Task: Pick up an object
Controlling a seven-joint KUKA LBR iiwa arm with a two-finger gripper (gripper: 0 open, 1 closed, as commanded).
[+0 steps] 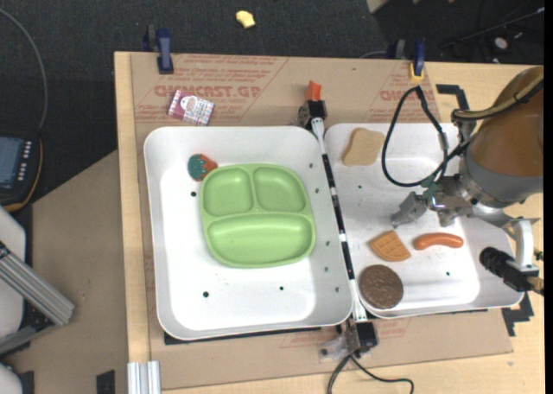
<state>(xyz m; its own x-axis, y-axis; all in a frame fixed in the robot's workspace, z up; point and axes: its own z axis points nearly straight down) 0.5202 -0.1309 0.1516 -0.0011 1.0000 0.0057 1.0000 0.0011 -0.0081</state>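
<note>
A red sausage (438,242), an orange waffle piece (390,247), a brown disc (381,287) and a bread slice (364,147) are lying flat in the right bin (415,301).

Arm (510,142) cropped rightward; claw (415,208) perhaps blurred

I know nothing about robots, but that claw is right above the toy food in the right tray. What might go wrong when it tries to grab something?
The gripper hangs between the waffle and the sausage, which lie close together, so it may nudge one while reaching for the other, or close on nothing. The waffle and the brown cookie look flat against the tray, leaving little to pinch. The black cable loops over the tray near the bread slice and could snag.
</note>
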